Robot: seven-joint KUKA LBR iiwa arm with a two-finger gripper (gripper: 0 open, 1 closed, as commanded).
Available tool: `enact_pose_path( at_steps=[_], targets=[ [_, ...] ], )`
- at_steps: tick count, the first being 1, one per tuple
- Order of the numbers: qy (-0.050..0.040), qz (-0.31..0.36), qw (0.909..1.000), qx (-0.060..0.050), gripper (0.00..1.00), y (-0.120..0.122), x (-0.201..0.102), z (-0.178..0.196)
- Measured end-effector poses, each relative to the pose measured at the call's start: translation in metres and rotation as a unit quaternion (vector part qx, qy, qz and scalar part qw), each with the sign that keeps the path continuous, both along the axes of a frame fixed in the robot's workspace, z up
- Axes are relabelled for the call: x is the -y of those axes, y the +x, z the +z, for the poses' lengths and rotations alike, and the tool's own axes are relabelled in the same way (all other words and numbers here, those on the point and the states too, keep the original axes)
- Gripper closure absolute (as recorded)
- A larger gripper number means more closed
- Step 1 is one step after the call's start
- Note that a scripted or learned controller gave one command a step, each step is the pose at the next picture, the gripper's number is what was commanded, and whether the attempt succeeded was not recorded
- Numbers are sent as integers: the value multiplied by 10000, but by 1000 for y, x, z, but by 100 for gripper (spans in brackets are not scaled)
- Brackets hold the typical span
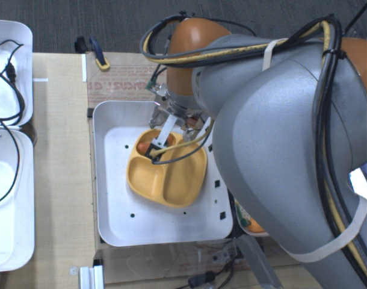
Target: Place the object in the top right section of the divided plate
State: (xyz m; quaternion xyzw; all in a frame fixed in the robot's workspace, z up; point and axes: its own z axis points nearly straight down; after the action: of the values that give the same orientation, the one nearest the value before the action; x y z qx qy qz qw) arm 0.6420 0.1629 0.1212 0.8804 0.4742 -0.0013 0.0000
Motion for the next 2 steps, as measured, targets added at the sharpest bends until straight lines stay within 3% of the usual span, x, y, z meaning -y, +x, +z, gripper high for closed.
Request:
enact_pose_path(
  at_steps=[1, 2],
  targets=[
    [-5, 18, 10000, 0, 0, 17, -27, 35],
    [-5, 223, 9998, 1, 0, 17, -21, 133]
  ],
)
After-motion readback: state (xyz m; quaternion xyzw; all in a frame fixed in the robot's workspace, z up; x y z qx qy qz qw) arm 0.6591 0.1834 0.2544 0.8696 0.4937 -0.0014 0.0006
